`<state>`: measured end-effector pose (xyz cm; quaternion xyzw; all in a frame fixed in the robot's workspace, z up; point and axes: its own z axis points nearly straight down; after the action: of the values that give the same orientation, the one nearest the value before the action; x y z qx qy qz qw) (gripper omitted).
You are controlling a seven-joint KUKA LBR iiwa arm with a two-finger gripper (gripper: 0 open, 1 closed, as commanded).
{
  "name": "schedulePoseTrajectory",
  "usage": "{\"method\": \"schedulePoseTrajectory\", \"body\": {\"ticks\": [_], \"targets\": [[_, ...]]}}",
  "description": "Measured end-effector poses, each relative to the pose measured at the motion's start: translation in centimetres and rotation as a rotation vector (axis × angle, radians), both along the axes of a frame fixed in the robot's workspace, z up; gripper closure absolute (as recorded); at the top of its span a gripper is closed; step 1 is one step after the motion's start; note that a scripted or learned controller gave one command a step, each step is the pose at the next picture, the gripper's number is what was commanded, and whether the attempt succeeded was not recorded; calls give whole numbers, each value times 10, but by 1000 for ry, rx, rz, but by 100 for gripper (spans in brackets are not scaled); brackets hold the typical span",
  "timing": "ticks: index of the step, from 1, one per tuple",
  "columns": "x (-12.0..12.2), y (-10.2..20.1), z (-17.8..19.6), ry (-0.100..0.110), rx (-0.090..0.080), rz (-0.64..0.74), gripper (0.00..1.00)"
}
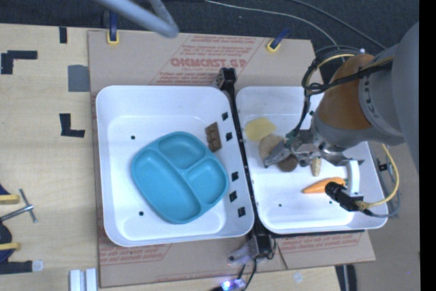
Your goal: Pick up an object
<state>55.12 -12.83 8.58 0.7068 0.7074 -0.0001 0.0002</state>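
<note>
My gripper (281, 155) is low in the right bin (286, 218), near its left-centre, with the grey arm and orange band (344, 105) reaching in from the right. It sits right over a tan lump (270, 144) and a dark brown piece (288, 163), which it partly hides. I cannot tell if either one is held. A pale yellow round item (259, 128) lies just up and left of the gripper. An orange carrot (322, 187) lies to its lower right, apart from it.
The left bin (116, 112) holds a blue divided plate (178, 176) and a small brown block (214, 138) near the divider. A black clip bar (235, 140) runs between the bins. Cables (371, 204) trail along the right bin's right side.
</note>
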Motion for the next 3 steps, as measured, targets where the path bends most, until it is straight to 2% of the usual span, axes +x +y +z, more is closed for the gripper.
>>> {"method": "schedulePoseTrajectory", "body": {"ticks": [1, 3], "targets": [[0, -1, 10, -2, -3, 1, 100], [17, 2, 103, -4, -1, 1, 100]]}}
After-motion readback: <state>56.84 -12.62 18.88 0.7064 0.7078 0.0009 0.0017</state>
